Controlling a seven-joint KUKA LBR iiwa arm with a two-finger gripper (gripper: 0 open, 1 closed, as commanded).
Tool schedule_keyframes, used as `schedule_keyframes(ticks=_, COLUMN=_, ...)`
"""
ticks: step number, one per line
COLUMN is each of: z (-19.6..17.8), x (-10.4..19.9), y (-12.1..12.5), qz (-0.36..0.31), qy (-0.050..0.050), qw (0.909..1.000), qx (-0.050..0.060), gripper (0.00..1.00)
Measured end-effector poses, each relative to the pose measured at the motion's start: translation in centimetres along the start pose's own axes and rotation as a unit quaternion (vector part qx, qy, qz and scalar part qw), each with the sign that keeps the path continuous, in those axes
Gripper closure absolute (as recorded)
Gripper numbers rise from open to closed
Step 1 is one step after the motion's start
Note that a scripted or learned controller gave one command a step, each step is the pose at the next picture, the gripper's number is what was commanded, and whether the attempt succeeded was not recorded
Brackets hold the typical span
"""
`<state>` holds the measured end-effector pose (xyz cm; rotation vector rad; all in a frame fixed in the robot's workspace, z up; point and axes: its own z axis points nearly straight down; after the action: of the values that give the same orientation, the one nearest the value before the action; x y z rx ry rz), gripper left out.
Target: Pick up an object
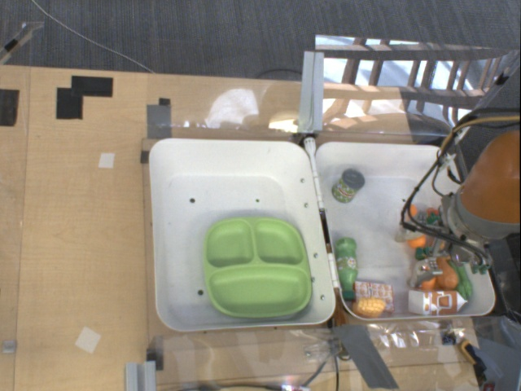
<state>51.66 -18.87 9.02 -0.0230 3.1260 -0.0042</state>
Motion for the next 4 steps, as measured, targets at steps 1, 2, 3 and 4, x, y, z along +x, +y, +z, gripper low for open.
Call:
schedule_keyframes(ticks=1, z=-1.5, x=-0.7, y=0.1, qz=-0.004, qy=-0.01, qw=0.9999, qx=0.003, gripper=1.0)
schedule_keyframes(ticks=2, z=-0.2, x=-0.9, y=3.6, qz=-0.222, qy=-0.002, qw=0.9751, qx=0.002, gripper=1.0)
schedule_keyframes(ticks=3, z=-12.4, x=-4.3, y=2.7, qz=-0.25, qy=-0.003, qw=0.9681, qx=0.002, gripper=1.0)
schedule_keyframes(ticks=4, z=-0.6, x=-5.4, y=2.9, qz=-0.172, qy=0.002, qw=0.9851, qx=-0.001, gripper=1.0)
